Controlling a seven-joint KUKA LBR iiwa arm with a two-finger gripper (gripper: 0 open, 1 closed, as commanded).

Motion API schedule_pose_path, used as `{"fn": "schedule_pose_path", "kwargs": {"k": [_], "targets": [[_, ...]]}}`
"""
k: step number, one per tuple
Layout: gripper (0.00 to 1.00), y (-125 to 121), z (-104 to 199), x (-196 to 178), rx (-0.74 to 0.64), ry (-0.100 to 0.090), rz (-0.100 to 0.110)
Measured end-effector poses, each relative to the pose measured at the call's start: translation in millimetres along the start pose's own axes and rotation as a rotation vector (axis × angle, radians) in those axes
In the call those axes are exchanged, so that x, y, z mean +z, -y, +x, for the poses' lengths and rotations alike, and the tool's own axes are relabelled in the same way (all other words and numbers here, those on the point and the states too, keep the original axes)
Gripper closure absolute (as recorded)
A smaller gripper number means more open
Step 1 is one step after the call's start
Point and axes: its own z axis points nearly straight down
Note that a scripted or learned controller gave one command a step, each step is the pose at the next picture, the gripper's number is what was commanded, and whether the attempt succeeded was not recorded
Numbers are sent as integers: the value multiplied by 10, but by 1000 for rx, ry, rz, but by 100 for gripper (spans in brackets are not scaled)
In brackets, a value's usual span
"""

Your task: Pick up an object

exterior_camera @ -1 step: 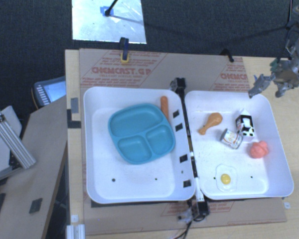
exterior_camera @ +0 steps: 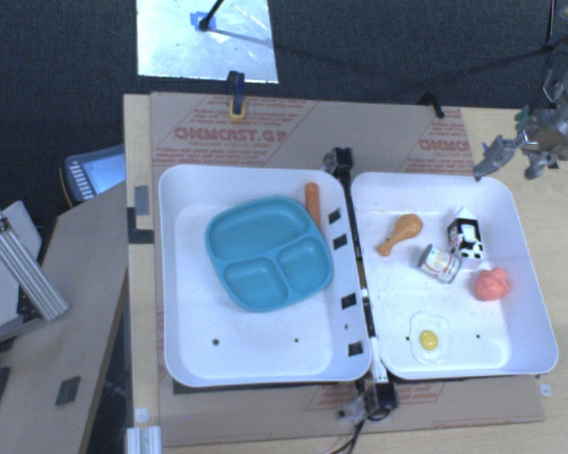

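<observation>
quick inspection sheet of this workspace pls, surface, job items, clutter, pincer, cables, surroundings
surface: two white bins side by side, left bin and right bin, on a brown board.
job's things: in the right bin, a drumstick, cow-patterned carton, small can, pink lump, fried egg; in the left bin, a blue divided plate with a hot dog beside its rim.
clutter: nothing seen.
grippers: pincer above the right bin's far corner, holding nothing visible.
cables: black cable across the dark floor.
surroundings: shiny sheet, yellow clamp.
</observation>
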Motion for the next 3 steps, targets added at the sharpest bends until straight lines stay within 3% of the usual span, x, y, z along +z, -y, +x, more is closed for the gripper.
{"fn": "schedule_pose_path", "kwargs": {"k": [1, 3], "targets": [[0, 64, -64, 572, 2, -1, 5], [0, -28, 81, 1691, -2, -1, 3]]}}
